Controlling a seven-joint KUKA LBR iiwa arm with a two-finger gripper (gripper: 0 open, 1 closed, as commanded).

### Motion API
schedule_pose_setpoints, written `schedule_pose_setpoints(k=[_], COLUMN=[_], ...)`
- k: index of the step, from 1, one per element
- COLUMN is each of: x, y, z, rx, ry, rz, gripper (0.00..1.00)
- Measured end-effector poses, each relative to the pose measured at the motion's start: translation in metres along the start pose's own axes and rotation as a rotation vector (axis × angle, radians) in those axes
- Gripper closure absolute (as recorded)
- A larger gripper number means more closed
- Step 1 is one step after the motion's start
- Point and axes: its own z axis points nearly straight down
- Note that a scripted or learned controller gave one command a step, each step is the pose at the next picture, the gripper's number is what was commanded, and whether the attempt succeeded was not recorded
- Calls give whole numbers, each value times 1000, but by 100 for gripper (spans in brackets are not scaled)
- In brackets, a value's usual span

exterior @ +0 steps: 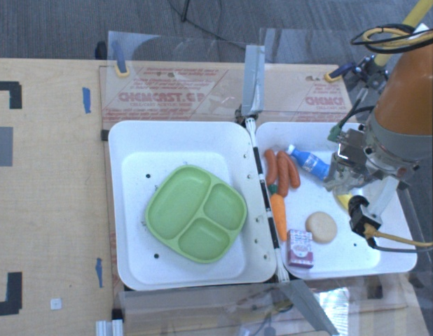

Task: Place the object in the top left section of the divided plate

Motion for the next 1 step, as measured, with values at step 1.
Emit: schedule_pose_setpoints(k=[1], x=[28], y=[-4], z=[-14], rx=[-6], ry=[0], rz=[-62], gripper=[100])
